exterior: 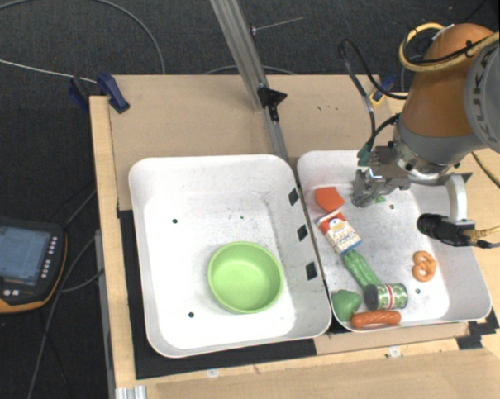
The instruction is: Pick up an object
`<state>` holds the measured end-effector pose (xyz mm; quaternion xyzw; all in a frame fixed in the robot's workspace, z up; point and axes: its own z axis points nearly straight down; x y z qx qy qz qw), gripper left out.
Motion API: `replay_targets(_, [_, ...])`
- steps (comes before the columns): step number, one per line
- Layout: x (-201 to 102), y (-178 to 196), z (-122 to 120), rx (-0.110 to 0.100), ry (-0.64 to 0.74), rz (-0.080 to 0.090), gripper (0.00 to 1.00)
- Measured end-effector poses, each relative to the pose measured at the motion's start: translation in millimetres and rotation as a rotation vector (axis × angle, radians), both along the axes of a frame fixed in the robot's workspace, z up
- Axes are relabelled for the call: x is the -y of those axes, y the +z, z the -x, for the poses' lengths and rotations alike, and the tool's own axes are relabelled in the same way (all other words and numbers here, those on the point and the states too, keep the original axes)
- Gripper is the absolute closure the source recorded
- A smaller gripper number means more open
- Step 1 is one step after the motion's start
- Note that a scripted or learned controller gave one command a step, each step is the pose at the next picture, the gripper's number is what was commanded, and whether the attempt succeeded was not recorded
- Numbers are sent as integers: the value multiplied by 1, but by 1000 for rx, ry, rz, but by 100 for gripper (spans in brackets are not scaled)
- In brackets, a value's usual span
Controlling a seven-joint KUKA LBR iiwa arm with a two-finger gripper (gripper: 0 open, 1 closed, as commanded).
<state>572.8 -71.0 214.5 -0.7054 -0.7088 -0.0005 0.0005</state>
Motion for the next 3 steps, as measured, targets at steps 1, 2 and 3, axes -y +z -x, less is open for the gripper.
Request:
replay_targets(1, [-53,-6,2,0,0,0,100])
replay_targets(2, [-109,-3,12,0,1,0,100])
replay_targets(3, [-160,7,20,1,0,0,100])
